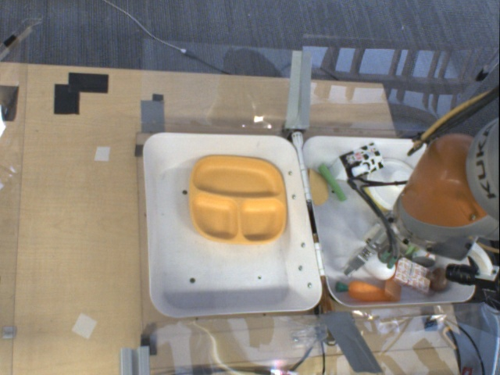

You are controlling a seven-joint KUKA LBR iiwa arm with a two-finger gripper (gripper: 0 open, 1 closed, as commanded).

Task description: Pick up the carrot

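Observation:
The carrot (366, 291) is orange and lies flat along the front wall of the right bin (332, 233). The gripper (369, 256) hangs under the arm's orange band (437, 182), just above and slightly behind the carrot, low over the bin floor. Nothing can be seen held in it. A small white object (381, 270) sits between the gripper and the carrot.
A yellow divided plate (237, 198) rests in the left bin (168, 233). In the right bin lie a green stick (333, 183), a tan piece (318, 184), a black-and-white toy (363, 160) and a red patterned box (412, 276) beside the carrot. Cables cross under the arm.

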